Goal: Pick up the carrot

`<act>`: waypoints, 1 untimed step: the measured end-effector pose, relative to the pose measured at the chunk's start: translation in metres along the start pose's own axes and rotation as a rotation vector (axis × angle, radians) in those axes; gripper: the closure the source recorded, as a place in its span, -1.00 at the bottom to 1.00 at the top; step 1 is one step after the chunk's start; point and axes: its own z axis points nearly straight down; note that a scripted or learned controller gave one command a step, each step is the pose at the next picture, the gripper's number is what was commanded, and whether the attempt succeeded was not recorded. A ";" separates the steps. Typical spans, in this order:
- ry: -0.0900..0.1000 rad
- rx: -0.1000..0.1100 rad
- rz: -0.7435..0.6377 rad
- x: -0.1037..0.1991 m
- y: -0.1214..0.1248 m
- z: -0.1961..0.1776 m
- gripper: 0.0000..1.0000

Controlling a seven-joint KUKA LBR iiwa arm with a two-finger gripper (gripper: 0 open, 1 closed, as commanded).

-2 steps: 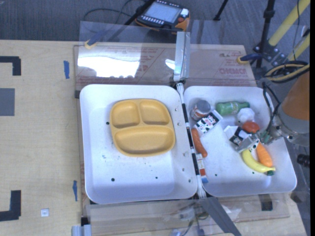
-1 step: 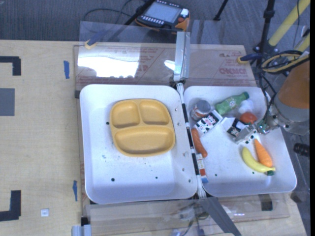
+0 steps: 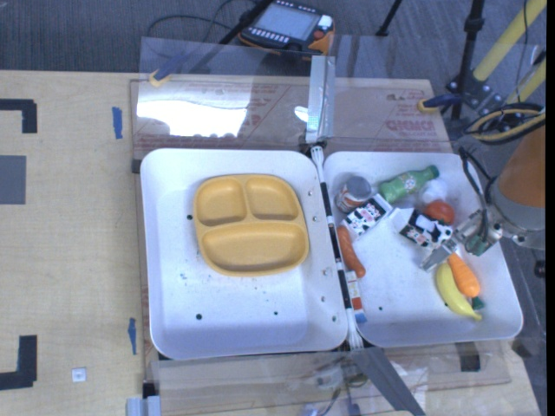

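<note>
Here the left bin [image 3: 165, 310] bears a yellow divided plate [image 3: 250, 224], set flat toward its far end and well apart from anything the task concerns. Across the divider, the right bin [image 3: 416, 319] holds the clutter. Against its left wall lies a long orange-red piece [image 3: 349, 251], perhaps a sausage or a second toy vegetable; at this scale I cannot say which. Just beyond it stand a small tin can [image 3: 354, 189] and a black-and-white carton [image 3: 368, 215], with a green bottle [image 3: 408, 183] lying on its side toward the far wall. Further right come a second black-and-white carton [image 3: 425, 228] and a red tomato-like piece [image 3: 440, 211] touching it.

The carrot [image 3: 464, 276], orange with a green tip, lies near the bin's right side, resting across the upper part of a yellow banana [image 3: 453, 295] and touching it. The gripper [image 3: 449, 248] sits just above the carrot's upper end, tilted in from the right because the arm reaches over that wall. Its fingers look narrowly parted and hold nothing; the carrot lies beside them, not between them.

As I judge it, the grasp is not yet made. The banana beneath may let the carrot roll when the fingers press, so a centred approach along its thick end seems wise.
</note>
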 end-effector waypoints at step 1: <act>-0.007 -0.004 0.003 -0.002 0.001 -0.012 1.00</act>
